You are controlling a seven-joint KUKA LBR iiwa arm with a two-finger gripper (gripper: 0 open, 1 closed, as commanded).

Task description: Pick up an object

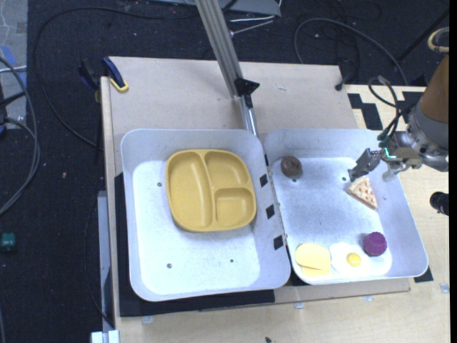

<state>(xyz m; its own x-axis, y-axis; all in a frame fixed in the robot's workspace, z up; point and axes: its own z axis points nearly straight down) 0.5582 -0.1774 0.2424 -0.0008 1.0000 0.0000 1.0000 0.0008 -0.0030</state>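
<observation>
At the right of the frame I have the claw (359, 170) low in the right white bin (410, 227), poised just above the tan waffle-patterned wedge (363, 192) as the likely pick, its grip state unclear to me.

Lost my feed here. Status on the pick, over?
Gripper low over right bin, nothing seen held. Pizza slice toy just below it, flat on bin floor. Brown piece, purple piece well apart; nothing blocking.
</observation>
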